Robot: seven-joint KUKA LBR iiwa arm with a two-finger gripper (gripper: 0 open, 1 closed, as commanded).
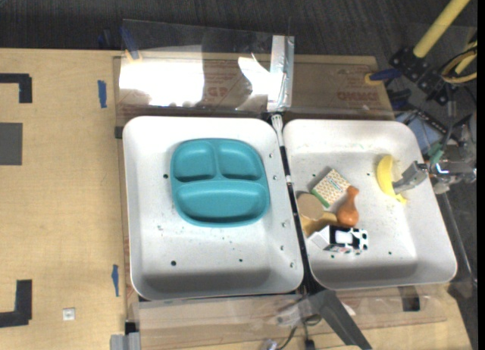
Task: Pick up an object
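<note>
My pincer (415,176) sits low at the right side of the right bin (436,269), its grey tip just beside the banana (387,175) — touching it or nearly so, I cannot say which from this slant. Whether my fingers stand open or closed I cannot tell; they are too small and blurred against the clutter behind. As I judge it, nothing is lifted yet: the banana lies on the bin floor, and I see no object between my fingers, so the pick itself is what is left. The banana is small, yellow and curved, lying roughly along the bin's depth, well apart from the other things. It looks smooth and rounded, so I would guess it could roll or slip out of a poor grip. Further left, near the bin's middle, is a heap — an orange drumstick (348,207), a speckled green-edged block (331,186), a tan flat piece (311,206) and a black-and-white checked piece (348,239), all touching or overlapping. Beyond the divide, the left bin (144,265) holds a teal tray (219,182) with three compartments. Both bins rest on the worktop (53,189), with a clear sheet (204,68) standing behind them.
</note>
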